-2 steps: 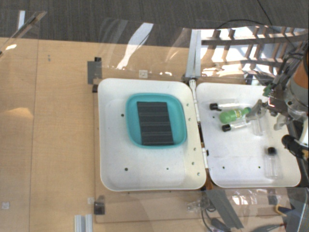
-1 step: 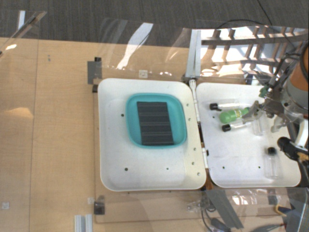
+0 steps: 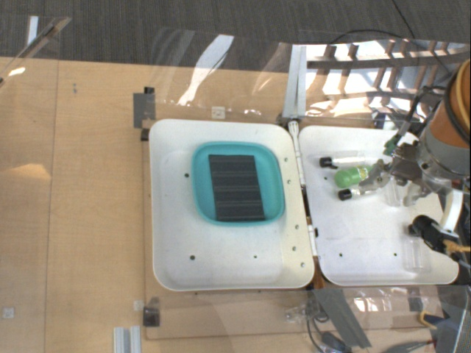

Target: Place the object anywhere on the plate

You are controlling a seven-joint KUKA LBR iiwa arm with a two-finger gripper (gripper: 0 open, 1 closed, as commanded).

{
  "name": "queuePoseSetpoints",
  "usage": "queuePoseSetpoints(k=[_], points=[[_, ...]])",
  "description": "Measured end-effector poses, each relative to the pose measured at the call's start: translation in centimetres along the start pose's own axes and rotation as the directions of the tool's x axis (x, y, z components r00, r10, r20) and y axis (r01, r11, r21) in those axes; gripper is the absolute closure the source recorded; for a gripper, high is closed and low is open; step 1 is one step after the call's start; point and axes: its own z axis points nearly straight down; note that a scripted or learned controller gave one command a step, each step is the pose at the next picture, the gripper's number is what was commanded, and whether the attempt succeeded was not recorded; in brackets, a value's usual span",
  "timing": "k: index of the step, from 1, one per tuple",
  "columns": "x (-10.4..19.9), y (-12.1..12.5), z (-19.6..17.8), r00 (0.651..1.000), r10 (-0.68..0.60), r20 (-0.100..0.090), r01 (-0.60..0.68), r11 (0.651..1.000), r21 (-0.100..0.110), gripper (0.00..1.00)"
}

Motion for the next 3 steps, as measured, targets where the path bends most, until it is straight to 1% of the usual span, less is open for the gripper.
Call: queuePoseSetpoints(k=[1,2,3], points=[[1.1,-1.3,-0.1,0.999,-0.048,0.000,0.048,0.999,0.000,0.00],[3.2,-2.0,-0.1,1.000,-0.018,-0.001,0.018,1.000,0.000,0.00],[5.7,-4.0,-0.4,1.000,-0.008,-0.001,0.008,1.000,0.001,0.00]])
